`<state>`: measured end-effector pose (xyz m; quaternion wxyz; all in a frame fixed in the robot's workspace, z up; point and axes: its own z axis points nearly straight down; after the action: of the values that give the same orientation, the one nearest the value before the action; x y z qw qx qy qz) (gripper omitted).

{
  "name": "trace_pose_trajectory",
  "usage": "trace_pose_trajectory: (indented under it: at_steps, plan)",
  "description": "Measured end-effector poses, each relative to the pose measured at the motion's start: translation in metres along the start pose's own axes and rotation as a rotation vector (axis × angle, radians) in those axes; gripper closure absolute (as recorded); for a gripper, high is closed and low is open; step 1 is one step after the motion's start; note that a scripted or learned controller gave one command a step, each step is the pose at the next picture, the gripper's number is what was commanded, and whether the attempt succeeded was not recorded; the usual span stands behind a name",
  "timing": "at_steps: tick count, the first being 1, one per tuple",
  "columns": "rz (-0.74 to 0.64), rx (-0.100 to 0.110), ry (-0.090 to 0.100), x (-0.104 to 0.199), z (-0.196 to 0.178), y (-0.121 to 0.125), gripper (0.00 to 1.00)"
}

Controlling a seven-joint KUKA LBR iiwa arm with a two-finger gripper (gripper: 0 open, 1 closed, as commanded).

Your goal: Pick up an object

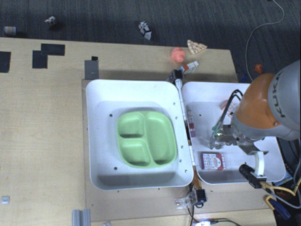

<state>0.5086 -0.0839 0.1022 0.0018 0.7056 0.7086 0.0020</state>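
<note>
Can't tell the tool's grip state; the red packet lies flat just below it, so it could easily slip.

We are seeing a small red and white packet lying flat on the floor of the right bin, toward its near edge and just left of the bin's middle. It is roughly rectangular, with a red border around a paler printed face whose markings are too small for us to read. Its long sides are running almost square with the bin walls. We are finding it sitting apart from the near wall, with nothing touching it. In the left bin we are noticing a light green divided tray lying flat, its three compartments facing up.
</note>
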Motion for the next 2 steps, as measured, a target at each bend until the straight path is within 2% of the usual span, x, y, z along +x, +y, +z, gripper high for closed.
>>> trace_pose_trajectory:
  at_steps: [1,2]
  plan:
    - [0.004,0.0,-0.003,-0.074,0.011,-0.014,1.0]
    - [0.001,0.002,0.0,0.013,-0.082,0.037,1.0]
